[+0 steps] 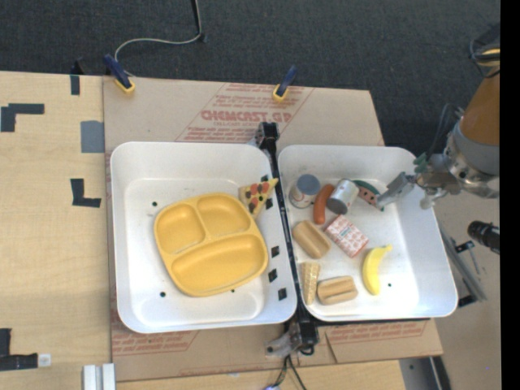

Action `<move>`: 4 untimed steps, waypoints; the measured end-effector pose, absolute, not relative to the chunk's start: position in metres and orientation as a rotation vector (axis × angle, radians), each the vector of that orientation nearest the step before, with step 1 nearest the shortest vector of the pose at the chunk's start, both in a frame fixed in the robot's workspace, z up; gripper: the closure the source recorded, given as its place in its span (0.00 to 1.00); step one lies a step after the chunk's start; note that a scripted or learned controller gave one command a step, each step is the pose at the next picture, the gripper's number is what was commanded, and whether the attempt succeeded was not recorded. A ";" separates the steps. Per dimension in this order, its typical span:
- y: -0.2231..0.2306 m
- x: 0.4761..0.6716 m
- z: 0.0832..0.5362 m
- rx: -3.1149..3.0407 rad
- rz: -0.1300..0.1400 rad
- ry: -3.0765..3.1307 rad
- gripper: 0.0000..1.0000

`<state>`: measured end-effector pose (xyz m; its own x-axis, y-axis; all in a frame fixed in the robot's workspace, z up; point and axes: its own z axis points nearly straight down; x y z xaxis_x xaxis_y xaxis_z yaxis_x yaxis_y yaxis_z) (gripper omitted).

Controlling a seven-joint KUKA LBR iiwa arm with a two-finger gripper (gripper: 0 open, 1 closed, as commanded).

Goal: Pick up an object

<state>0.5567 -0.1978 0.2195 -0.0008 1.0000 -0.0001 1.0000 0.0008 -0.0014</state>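
Gripper hangs at frame right over right bin, by a can, w/ toy food below; fingers' state can't be told, nothing visibly held.

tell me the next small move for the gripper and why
Probably a short move left and down toward the small silver metal can. The two-finger gripper sits over the right white bin beside that can, nothing visibly between its fingers, and the can is the nearest item, with the red sausage just beyond it.
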 end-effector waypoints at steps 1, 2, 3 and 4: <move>-0.125 0.542 0.096 -2.223 -0.007 -2.227 0.00; -0.107 0.598 0.087 -2.226 -0.001 -2.227 0.00; -0.107 0.598 0.096 -2.224 -0.001 -2.226 1.00; -0.045 0.544 0.184 -2.218 -0.001 -2.224 1.00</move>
